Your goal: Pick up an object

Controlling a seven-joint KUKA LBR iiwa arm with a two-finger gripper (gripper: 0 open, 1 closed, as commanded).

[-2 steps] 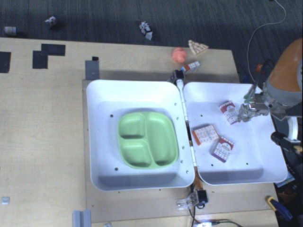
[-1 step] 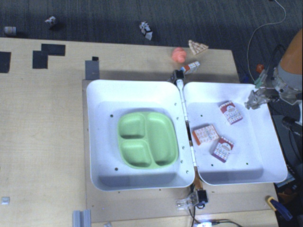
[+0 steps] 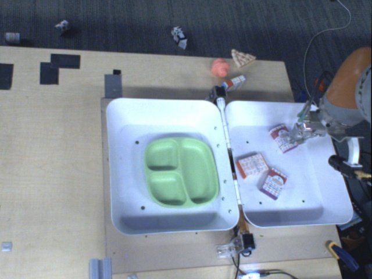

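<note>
A: What sits on your wooden bench (image 3: pixel 52 156)?

B: 2 white bins; the left bin (image 3: pixel 119 156) holds a green divided tray (image 3: pixel 181 171).

A: And the gripper (image 3: pixel 300 129)?

B: Its tips blur over 1 of 3 red-and-white packets (image 3: pixel 283 138) in the right bin (image 3: pixel 325 202); you cannot tell its grip.

A green three-compartment plastic tray (image 3: pixel 181 170) lies in the left shallow white bin (image 3: pixel 125 214); three small red-and-white packets (image 3: pixel 252 165) lie in the right shallow white bin (image 3: pixel 325 211).
</note>
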